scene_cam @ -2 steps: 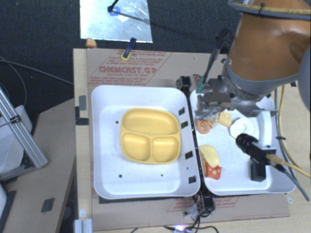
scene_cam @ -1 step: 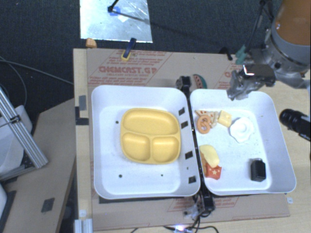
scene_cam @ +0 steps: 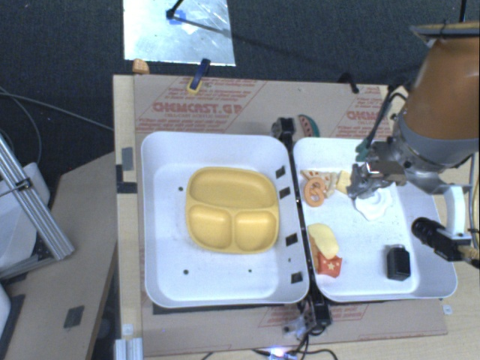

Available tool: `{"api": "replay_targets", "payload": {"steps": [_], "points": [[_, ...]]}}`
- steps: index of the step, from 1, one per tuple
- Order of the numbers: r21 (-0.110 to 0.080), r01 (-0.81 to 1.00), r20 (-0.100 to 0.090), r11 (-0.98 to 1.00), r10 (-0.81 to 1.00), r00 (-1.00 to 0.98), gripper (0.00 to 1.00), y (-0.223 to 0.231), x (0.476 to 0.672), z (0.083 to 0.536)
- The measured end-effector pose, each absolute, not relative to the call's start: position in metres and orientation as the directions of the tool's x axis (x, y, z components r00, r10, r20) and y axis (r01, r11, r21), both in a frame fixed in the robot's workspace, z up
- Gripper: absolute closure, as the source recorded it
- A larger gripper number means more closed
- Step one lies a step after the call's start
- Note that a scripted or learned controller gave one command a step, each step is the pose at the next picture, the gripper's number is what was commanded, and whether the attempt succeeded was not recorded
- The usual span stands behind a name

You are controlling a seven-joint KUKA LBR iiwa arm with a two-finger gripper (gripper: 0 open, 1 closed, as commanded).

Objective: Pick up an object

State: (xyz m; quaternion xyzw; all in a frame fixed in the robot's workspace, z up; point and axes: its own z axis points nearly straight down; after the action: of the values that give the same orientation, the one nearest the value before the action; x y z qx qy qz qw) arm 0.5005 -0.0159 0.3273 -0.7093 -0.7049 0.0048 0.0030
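In the right bin [scene_cam: 427, 280] lie several small objects: an orange pretzel-like piece [scene_cam: 314, 188], a pale yellow piece [scene_cam: 344, 181], a white flat object [scene_cam: 373, 205], a yellow and red toy [scene_cam: 325, 249] and a black block [scene_cam: 397, 262]. My gripper [scene_cam: 362, 184] hangs over the upper middle of that bin, between the yellow piece and the white object. Its tips are dark and small against the bin floor.
The left bin [scene_cam: 161, 201] holds a yellow divided plate [scene_cam: 231, 208]. A black clamp line [scene_cam: 295, 208] runs between the bins. The arm's orange band [scene_cam: 450, 73] and grey wrist fill the upper right. A black fixture [scene_cam: 435, 237] sticks in at the right bin's edge.
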Motion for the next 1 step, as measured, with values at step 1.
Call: {"api": "replay_targets", "payload": {"steps": [1], "points": [[-0.004,1.0,0.002,0.01,1.0,-0.01,1.0,0.0516,0.4859,0.2777]]}}
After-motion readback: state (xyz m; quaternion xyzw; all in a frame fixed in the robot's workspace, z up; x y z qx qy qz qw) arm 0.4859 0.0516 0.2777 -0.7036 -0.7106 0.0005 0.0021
